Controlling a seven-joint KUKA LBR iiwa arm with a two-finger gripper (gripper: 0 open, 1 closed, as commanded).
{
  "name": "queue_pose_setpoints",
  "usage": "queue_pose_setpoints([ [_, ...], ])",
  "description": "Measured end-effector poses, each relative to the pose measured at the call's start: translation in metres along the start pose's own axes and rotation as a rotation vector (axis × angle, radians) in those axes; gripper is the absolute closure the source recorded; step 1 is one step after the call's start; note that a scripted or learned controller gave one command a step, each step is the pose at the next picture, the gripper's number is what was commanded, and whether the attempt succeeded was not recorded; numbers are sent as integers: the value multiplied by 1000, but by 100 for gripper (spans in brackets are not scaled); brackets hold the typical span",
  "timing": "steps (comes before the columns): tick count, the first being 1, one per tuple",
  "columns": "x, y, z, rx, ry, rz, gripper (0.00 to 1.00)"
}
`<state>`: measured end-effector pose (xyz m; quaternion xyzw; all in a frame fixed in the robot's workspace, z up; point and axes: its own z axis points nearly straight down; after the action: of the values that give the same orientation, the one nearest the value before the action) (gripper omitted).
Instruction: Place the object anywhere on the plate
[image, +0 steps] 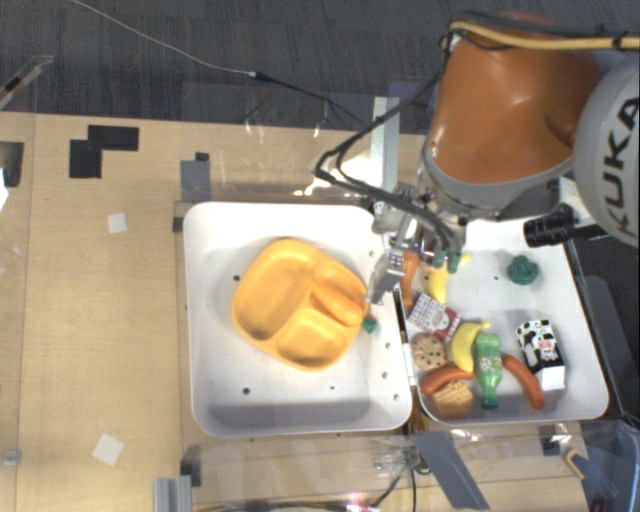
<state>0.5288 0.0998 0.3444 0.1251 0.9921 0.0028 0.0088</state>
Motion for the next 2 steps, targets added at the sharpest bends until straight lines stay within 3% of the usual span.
queue_pose_setpoints([
  [1,-1,2,-9,-2,-4,-5,100],
  [2,-20,38,-29,0,5,-176,100],
])
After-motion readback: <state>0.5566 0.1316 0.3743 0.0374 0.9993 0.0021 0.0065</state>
